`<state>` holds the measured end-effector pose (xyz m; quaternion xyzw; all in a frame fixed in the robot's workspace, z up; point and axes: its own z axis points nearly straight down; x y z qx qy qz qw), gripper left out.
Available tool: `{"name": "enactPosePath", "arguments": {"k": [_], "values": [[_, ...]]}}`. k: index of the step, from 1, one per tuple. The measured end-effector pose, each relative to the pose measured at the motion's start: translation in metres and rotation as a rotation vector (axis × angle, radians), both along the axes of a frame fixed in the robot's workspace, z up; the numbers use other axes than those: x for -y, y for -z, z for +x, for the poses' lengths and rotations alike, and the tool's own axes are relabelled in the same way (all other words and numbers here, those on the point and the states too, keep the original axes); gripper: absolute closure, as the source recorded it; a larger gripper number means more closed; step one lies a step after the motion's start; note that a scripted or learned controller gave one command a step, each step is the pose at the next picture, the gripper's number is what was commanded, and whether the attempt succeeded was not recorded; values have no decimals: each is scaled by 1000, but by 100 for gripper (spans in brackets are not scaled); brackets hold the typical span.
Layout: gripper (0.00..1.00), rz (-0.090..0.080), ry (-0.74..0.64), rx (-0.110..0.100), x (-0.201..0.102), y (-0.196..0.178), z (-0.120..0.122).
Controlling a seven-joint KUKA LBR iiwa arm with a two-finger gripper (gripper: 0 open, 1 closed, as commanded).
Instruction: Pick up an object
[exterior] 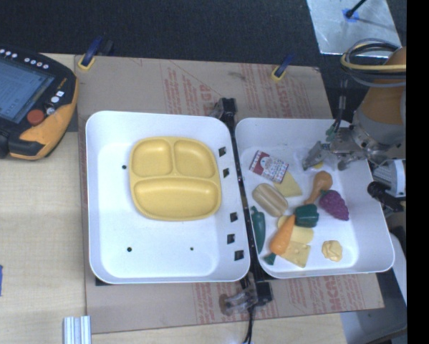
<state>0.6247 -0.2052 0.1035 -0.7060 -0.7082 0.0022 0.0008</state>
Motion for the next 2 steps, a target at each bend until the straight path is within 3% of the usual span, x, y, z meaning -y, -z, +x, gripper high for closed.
{"name": "enactPosePath", "arguments": {"k": [1, 2], "values": [[0, 2, 1, -4, 7, 13, -41], [0, 0, -6, 6, -20, 11, 2]]}}
